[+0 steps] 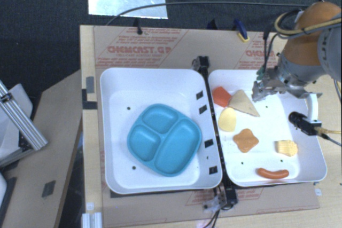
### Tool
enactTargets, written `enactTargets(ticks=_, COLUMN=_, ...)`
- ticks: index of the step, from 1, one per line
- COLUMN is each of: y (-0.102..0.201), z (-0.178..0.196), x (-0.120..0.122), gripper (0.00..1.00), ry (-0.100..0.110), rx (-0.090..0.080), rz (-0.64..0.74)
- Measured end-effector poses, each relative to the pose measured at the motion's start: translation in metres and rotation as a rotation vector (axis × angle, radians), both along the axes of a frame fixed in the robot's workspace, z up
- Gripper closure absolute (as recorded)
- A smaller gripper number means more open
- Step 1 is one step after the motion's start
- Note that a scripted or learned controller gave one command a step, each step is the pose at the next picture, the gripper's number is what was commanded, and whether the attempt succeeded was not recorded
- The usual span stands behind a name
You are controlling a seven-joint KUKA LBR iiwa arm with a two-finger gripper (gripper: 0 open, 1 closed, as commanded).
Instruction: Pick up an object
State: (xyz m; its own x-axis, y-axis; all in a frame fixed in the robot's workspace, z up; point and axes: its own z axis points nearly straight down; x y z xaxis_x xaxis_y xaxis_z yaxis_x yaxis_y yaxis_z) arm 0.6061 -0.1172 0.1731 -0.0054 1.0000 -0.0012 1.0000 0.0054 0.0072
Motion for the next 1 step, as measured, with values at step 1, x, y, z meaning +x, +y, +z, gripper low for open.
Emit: enactTargets(ticks=1, y=0.0004, z=0.0646, x=0.0058, gripper=1.00, ry=-0.002, rx=-0.001, rz=0.001)
